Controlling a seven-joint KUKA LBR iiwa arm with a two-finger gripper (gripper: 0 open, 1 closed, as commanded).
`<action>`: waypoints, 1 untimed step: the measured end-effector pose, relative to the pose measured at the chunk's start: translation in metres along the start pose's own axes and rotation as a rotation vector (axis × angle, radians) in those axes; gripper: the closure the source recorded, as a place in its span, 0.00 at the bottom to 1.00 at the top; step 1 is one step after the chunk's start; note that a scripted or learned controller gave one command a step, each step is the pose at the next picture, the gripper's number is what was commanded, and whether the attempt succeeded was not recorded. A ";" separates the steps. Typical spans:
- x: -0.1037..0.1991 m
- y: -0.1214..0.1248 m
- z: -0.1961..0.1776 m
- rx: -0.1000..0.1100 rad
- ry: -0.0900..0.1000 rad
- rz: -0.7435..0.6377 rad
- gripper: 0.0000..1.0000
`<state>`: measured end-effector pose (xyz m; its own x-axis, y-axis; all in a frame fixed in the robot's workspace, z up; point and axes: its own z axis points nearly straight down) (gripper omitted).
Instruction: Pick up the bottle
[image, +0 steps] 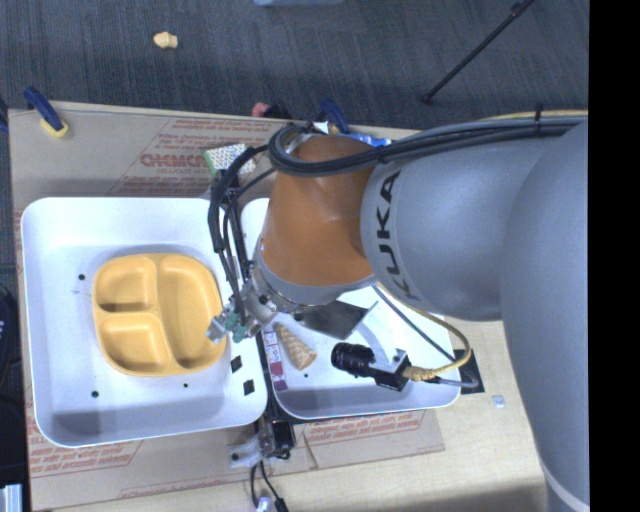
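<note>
Fingers on the gripper (230, 327), at the yellow plate's (150, 310) right edge, are too obscured to call apart or together. Bottle (276, 368), apparently the slim item lying against the left wall of the right-hand bin (340, 400) beside a tan cone (296, 346), is judged light, rigid and slick; grip across mid-body. Legible: "KUKA" on the arm (450, 230), red "CHEMC" on the cardboard (170, 160); bottle label unreadable.
</note>
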<state>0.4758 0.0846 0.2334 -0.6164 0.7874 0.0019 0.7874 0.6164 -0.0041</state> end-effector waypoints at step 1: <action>-0.049 -0.037 -0.040 -0.004 -0.003 -0.109 1.00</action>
<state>0.4770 0.0235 0.2732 -0.6983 0.7158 -0.0010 0.7158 0.6983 -0.0002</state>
